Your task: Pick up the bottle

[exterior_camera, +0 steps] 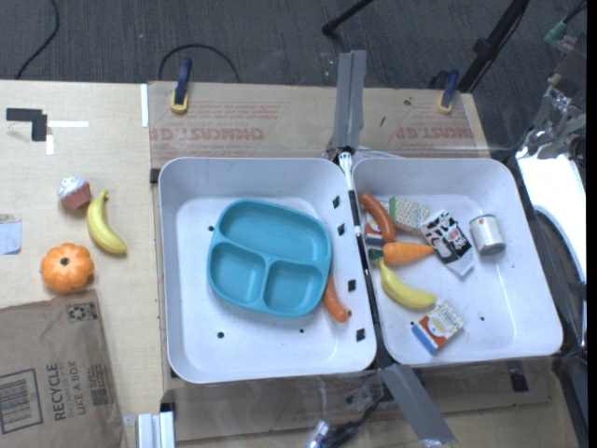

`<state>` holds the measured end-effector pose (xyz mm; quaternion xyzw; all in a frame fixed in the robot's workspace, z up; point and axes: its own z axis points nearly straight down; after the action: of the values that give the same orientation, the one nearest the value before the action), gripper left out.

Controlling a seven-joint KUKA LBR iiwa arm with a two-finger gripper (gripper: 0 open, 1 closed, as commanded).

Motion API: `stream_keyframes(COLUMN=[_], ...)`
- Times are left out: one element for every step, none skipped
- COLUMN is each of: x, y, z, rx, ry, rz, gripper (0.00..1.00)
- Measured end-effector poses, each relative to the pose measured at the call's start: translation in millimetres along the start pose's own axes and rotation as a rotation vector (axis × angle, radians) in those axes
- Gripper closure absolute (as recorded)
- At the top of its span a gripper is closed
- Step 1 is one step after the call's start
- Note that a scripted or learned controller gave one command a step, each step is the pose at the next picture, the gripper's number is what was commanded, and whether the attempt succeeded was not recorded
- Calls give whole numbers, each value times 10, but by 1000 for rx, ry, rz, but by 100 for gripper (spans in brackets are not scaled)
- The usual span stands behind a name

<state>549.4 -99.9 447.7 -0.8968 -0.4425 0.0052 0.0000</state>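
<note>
The bottle (pixel 487 234) (I take it to be the small silvery cylinder) lies on its side in the right bin (pixel 532 250), just beside a black-and-white carton (pixel 451 237). Come straight down and close across its width, avoiding the carton; the gripper's state cannot be told.

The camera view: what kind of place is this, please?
Probably a robot lab's test bench, not a kitchen: two white bins sit side by side on a cardboard sheet clamped to the bench, holding toy food such as a banana and a carrot.
</note>
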Motion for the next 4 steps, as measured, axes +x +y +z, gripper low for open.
stream_keyframes(x=[-315,-307,-297,-286], y=[-19,-12,-4,3], z=[76,-1,-76,-151], rx=[-1,1,4,6], ry=[5,1,-4,-8], rz=[-131,-133,-135,-137], gripper=[100,100,100,100])
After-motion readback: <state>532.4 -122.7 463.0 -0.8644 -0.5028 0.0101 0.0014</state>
